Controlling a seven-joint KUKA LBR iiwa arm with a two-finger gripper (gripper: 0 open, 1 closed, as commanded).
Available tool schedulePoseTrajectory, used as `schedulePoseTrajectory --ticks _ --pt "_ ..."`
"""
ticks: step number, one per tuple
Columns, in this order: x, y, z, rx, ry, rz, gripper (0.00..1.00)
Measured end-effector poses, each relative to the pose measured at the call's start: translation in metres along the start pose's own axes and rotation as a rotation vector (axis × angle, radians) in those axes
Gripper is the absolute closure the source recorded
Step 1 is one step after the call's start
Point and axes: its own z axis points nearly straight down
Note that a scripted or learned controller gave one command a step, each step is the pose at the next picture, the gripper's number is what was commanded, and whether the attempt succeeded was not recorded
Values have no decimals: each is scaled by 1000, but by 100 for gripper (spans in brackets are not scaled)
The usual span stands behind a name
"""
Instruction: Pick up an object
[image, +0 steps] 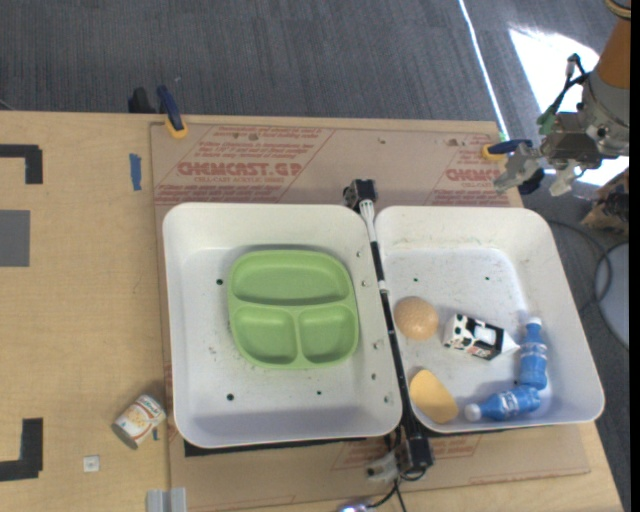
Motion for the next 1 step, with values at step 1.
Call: schedulePoseTrajectory --ticks 1 --pt "42 -84 118 0 0 -306 0"
